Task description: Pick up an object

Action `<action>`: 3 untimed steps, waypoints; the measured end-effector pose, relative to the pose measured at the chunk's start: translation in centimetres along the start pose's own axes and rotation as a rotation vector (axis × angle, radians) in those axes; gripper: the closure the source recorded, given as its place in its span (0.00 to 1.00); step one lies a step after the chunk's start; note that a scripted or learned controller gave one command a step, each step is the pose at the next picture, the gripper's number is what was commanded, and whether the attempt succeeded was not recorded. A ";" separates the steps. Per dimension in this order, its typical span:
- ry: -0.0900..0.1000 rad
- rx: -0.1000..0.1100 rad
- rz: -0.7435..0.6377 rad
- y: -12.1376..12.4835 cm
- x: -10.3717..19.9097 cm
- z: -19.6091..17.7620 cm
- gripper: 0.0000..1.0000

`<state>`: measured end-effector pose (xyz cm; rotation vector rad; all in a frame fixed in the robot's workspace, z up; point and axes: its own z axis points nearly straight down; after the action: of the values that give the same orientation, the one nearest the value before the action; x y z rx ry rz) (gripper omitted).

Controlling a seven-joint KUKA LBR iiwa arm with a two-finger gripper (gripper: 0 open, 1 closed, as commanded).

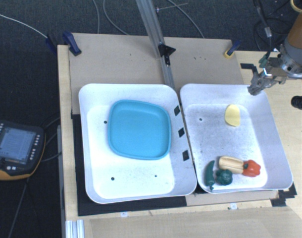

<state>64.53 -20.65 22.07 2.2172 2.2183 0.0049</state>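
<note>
The gripper hangs over the far right corner of the right bin, holding nothing; whether its fingers are apart I cannot tell. Inside lie a yellow piece, and near the front a tan roll, red pepper and green item, possibly two things. A blue plate sits in the left bin.

2 bins: white, black-speckled | plate: blue | lemon: pale yellow | pepper: red | bread roll: tan | toy: dark green

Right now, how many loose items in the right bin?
4: yellow piece near the far wall; green piece, wooden roll and red piece clustered at the near edge. More may hide in that cluster.
</note>
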 end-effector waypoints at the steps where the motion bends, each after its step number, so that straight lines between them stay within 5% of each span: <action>1: 0.002 0.005 -0.004 -0.7 5.2 0.4 1.00; 3: 0.003 0.005 -0.004 -1.1 15.0 -0.1 1.00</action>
<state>63.39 -5.65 22.18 2.2164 2.2270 0.0024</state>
